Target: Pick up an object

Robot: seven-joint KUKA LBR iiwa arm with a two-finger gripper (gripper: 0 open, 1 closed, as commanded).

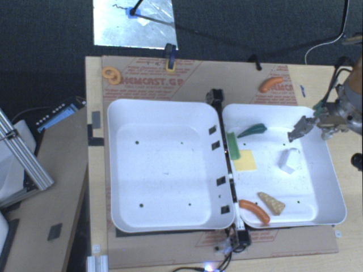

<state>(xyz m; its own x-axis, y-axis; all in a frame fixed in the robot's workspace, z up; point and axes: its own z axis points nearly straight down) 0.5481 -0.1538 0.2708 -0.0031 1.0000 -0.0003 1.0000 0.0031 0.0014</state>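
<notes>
The right bin [326, 169] holds several objects: a teal curved piece [252, 130], a green bar [232, 145], a yellow square [245, 160], a white block [289, 160], a tan wedge [271, 202] and an orange sausage [254, 210]. My gripper [296, 131] hangs over the bin's upper right part, just above and to the right of the white block. It is apart from the block, and nothing shows in it.
The left bin [164, 109] lies beside the right one, with a black hinge strip [222, 152] between them. On the board behind lie another orange sausage [271, 84], a tan ring [111, 75] and a yellow clamp [170, 58].
</notes>
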